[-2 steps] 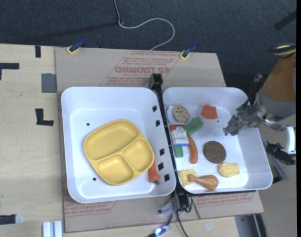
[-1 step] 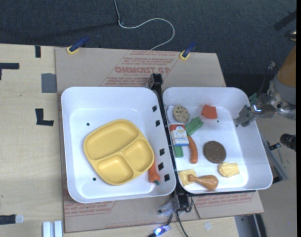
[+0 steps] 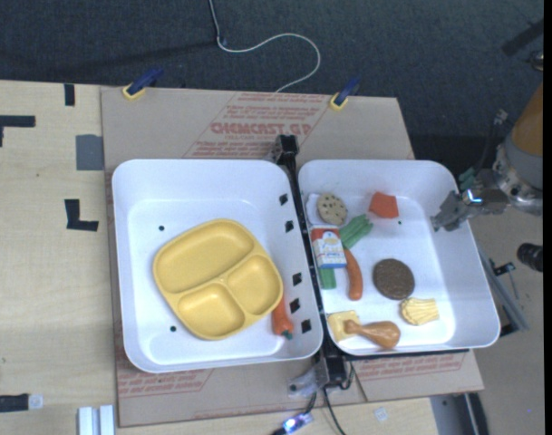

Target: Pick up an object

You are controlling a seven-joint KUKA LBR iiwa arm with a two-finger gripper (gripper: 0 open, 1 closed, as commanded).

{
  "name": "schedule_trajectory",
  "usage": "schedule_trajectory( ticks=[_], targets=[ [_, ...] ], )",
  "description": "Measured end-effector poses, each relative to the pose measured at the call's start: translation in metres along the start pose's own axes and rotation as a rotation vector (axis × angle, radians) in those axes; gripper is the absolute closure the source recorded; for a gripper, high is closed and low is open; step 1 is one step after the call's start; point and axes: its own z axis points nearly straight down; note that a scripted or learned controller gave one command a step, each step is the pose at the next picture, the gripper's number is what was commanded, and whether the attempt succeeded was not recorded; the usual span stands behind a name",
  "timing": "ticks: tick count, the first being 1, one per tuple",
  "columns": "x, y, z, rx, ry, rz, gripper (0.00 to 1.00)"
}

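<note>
The right bin (image 3: 457,270) holds several toy foods: a cookie (image 3: 331,208), a red wedge (image 3: 383,206), a green piece (image 3: 355,232), a small carton (image 3: 329,249), a red sausage (image 3: 354,277), a brown patty (image 3: 394,278), a ridged yellow chip (image 3: 420,312) and a chicken drumstick (image 3: 377,333). An orange carrot (image 3: 282,319) lies in the left bin beside the yellow divided plate (image 3: 217,277). My gripper (image 3: 450,212) hangs at the right bin's upper right rim, away from all the foods, with nothing visible in it.
The left bin (image 3: 135,243) and right bin meet at a central divider with black clips. Both rest on a cardboard sheet (image 3: 248,125) held by blue-yellow clamps. A white cable (image 3: 276,48) loops across the dark floor behind.
</note>
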Motion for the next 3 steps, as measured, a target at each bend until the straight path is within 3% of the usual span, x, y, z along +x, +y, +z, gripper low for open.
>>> schedule_trajectory(
  ticks=[3],
  targets=[
    [0.166,-0.004,0.014,0.004,0.001,-0.005,1.00]
  ],
)
